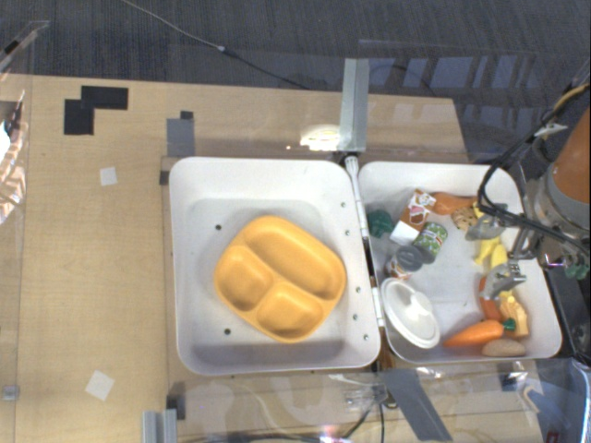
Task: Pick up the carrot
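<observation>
Jaws' state I cannot tell; my gripper (503,280) hovers just above the carrot (475,333) in the right bin (545,347).

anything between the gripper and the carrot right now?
Nothing visible blocks it. The gripper hangs in the right bin just above the carrot, with bare bin floor between them. Close neighbours: a white bowl at the carrot's left tip and a tan piece touching its right end.
</observation>
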You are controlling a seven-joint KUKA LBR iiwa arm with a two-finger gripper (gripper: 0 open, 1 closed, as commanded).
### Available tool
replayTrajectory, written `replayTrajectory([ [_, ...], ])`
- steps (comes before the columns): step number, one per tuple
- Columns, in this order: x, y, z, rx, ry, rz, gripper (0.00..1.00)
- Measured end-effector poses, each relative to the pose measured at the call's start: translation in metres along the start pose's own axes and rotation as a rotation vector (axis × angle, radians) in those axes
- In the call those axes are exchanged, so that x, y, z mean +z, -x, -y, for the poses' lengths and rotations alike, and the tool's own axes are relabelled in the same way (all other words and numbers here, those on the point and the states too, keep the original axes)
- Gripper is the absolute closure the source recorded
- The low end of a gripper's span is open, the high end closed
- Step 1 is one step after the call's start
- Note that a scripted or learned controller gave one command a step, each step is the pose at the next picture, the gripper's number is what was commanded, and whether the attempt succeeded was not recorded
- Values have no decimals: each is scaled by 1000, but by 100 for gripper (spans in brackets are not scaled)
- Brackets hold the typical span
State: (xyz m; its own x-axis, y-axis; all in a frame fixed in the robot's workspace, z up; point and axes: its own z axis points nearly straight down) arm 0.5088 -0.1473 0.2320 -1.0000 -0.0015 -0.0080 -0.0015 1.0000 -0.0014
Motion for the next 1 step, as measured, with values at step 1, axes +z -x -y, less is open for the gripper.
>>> replayTrajectory([
  [1,131,-9,6,-291,3,-5,0],
])
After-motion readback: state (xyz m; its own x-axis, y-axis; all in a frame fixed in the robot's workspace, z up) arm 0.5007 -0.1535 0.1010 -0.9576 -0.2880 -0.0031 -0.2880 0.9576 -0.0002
